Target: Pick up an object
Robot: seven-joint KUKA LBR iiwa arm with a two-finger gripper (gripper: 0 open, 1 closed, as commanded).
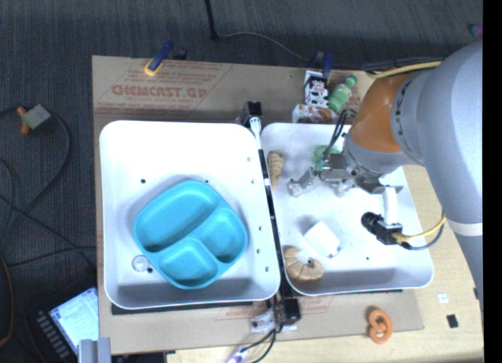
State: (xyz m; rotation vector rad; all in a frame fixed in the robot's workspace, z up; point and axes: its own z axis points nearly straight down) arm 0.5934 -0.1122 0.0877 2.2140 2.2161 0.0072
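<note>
We see a small orange pretzel-shaped ring (380, 324) on the bench and blue spring clamps (159, 57) on the brown cardboard sheet (174, 91).

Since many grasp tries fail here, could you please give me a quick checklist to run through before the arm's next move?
1. Tool is over the right bin: ok.
2. Something is held in the tool: cannot tell.
3. White block lies free on the bin floor: ok.
4. Braided pastry sits apart from the arm: ok.
5. Blue divided tray is in the left bin, away from the arm: ok.
</note>
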